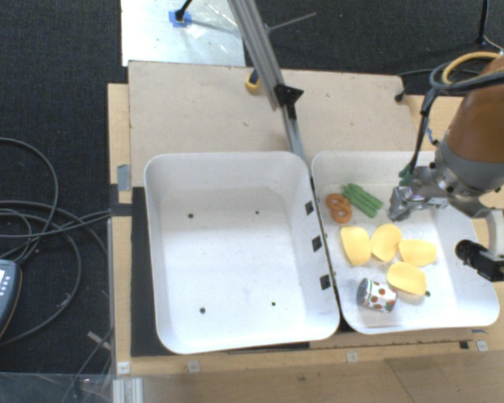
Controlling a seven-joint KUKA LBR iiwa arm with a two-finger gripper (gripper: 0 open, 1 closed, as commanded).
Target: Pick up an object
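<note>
The right bin (pixel 479 309) holds several yellow chip-like pieces (pixel 386 250), a green piece (pixel 363 199), an orange pretzel-shaped piece (pixel 338 207) and a small white can with red dots (pixel 375 295) lying on its side. My gripper (pixel 401 209) hangs over the right bin, just above the top yellow piece and to the right of the green piece. Nothing shows between its fingers.
The left bin (pixel 235 250) stands beside the right one, a divider with black clips between them. A grey pole (pixel 265 49) slants across the back of the bench. Cables and a tablet lie on the floor at the left.
</note>
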